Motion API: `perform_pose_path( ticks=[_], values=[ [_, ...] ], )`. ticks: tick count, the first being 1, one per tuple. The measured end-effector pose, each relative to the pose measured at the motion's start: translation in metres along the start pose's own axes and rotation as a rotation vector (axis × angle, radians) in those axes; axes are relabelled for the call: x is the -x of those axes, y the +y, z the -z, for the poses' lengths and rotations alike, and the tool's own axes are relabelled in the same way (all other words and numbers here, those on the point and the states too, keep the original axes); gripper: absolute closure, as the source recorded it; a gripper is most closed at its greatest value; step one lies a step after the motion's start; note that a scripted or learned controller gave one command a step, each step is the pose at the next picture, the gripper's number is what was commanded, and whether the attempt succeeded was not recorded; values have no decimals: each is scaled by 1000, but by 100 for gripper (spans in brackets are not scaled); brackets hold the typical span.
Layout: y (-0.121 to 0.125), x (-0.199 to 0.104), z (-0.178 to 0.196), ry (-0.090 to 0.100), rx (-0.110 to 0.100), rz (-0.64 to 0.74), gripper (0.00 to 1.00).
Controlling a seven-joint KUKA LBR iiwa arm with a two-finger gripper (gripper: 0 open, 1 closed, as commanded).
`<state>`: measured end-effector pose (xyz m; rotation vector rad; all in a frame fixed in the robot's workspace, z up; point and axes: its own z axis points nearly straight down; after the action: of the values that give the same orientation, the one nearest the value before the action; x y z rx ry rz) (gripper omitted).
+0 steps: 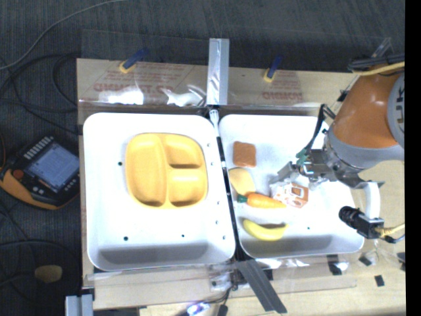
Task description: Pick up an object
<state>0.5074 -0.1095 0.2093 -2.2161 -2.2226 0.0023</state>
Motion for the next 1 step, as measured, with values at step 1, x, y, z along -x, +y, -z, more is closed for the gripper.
perform_pose_path(
  ticks=[1],
  values=[
    [-18,0,-121,-2,12,-8,0]
  ],
)
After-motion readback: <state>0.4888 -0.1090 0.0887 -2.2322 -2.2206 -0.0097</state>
